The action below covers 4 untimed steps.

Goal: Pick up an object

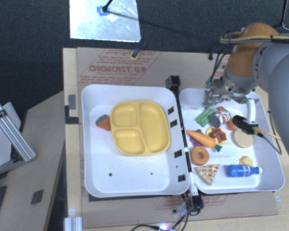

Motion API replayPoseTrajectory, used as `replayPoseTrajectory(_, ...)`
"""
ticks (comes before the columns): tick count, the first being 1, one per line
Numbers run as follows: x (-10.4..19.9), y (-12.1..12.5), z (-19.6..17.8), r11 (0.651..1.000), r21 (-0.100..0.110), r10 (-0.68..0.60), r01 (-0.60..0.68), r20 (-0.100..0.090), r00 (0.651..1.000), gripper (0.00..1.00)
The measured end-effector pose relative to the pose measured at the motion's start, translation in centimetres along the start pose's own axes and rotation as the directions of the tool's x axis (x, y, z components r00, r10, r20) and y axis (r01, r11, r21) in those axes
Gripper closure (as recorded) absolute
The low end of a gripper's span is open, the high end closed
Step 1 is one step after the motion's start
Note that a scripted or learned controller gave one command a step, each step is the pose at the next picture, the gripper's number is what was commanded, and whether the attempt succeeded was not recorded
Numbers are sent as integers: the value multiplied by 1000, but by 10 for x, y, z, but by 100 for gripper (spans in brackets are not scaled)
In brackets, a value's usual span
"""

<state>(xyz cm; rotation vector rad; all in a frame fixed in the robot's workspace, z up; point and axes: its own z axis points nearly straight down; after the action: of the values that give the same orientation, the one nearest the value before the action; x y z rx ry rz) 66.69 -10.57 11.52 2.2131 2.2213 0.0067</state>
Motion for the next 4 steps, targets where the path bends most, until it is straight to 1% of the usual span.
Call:
replayPoseTrajectory(1,2,12,-51,1000,0,-2,2,-1,1000,100)
replayPoseTrajectory(2,2,14,-107,1000,-2,-2,2,0,1000,100)
replayPoseTrajectory(3,29,-33,-99,1000,9,-3,3,-2,1000,100)
replayPoseTrajectory(4,49,-83,-93,1000,10,2,-2,-2,1000,100)
